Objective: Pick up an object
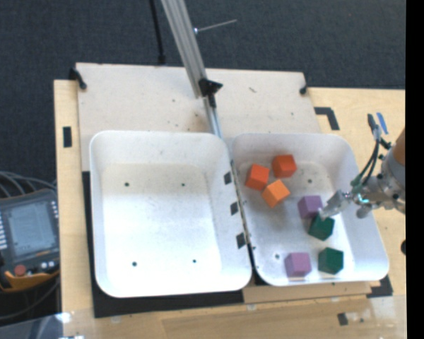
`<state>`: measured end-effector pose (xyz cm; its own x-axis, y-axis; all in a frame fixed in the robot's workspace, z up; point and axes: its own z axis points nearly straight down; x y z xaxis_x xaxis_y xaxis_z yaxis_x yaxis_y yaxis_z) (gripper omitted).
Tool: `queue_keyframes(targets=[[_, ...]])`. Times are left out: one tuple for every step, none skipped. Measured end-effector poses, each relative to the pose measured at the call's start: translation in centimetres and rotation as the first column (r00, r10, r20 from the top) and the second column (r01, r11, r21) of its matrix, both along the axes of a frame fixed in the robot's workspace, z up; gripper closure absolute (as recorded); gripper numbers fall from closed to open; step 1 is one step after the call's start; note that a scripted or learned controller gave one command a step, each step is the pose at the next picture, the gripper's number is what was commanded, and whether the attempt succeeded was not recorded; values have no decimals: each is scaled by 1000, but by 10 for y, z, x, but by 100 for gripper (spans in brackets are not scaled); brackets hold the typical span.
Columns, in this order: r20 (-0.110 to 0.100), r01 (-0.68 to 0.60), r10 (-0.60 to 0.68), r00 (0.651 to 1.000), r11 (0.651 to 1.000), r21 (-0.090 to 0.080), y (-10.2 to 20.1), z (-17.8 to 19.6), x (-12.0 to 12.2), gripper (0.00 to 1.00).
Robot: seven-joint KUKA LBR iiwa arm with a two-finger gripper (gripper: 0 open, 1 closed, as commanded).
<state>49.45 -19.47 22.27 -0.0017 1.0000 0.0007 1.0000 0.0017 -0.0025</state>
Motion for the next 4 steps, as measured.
queue_keyframes(targets=[[4,2,-2,1000,1000,-1,0,2,1,0],[0,3,-3,1000,1000,-2,-2,-41,5,0],[-1,3,-3,1000,1000,-1,-10,-88,-3,0],[6,3,-3,1000,1000,-4,-12,-125,-2,0]])
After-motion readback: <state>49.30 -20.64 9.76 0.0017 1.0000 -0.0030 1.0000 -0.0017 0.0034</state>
